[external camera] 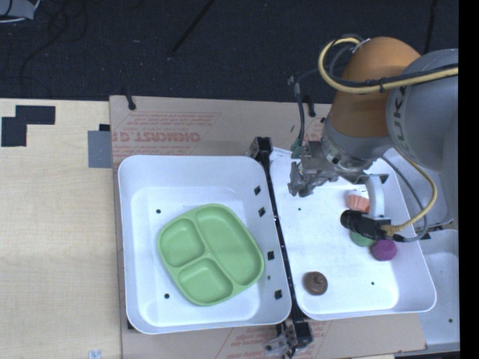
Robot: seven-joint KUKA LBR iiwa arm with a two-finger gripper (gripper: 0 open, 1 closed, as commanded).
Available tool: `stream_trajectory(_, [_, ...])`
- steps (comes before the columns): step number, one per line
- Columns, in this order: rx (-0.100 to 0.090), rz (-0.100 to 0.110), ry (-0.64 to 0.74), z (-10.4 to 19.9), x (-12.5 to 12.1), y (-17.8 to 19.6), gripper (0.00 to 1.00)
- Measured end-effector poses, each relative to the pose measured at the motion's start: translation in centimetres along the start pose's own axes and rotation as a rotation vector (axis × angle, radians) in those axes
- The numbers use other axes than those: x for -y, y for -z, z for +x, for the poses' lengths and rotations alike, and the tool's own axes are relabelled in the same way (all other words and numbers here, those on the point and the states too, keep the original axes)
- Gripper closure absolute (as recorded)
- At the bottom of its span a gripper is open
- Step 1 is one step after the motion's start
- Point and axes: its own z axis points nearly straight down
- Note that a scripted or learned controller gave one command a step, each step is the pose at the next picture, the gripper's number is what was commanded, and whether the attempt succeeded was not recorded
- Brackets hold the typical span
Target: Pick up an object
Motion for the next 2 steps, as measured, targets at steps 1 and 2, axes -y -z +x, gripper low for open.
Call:
stream_trajectory(1, [0.001, -0.002, 0.000, 5.1, -2.4, -0.4, 1.00])
stream_trajectory(2, [0.000, -0.002, 0.000, 10.9, -3.4, 0.2, 1.00])
